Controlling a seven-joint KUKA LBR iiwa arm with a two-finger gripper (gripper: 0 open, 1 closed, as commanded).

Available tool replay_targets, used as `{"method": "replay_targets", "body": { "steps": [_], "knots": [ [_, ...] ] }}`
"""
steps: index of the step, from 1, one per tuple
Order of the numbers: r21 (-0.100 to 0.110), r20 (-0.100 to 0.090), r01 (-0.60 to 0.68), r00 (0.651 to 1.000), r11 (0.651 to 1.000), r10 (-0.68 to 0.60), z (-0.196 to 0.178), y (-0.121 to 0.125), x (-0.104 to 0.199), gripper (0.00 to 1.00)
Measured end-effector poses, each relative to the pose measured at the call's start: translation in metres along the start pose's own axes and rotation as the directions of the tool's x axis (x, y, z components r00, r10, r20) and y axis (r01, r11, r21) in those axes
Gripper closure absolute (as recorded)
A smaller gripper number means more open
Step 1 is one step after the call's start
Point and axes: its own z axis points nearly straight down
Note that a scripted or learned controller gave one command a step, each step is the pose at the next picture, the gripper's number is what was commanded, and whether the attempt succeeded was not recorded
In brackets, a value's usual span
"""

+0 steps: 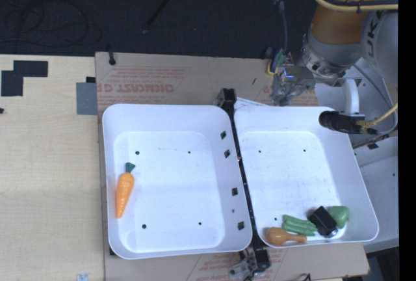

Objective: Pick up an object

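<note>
An orange toy carrot (124, 190) with a green top lay at the left side of the left bin (166, 114), stem end uppermost. In the lower right corner of the right bin (294, 118) sat a tan gourd (284, 236), green pods (299, 225), a black block (323, 220) and a green piece (339, 213), clustered and touching. The gripper (284, 92) stood above the right bin's upper rim; its opening could not be determined.

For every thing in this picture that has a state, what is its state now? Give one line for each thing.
gripper: raised above the far rim of the right bin, holding nothing visible.
carrot: lying flat in the left bin, near its left wall.
green pod: lying in the right bin's near corner.
black block: resting against the green pod.
tan gourd: lying beside the near rim.
left bin: upright.
right bin: upright.
</note>
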Motion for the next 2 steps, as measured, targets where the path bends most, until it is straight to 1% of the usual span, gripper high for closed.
{"method": "replay_targets", "body": {
  "steps": [1,2],
  "knots": [
    [0.007,0.0,-0.005,1.0,1.0,0.005,-0.003,-0.025,-0.03,1.0],
    [-0.005,0.0,0.004,1.0,1.0,-0.004,-0.086,0.0,0.038,1.0]
  ]
}}
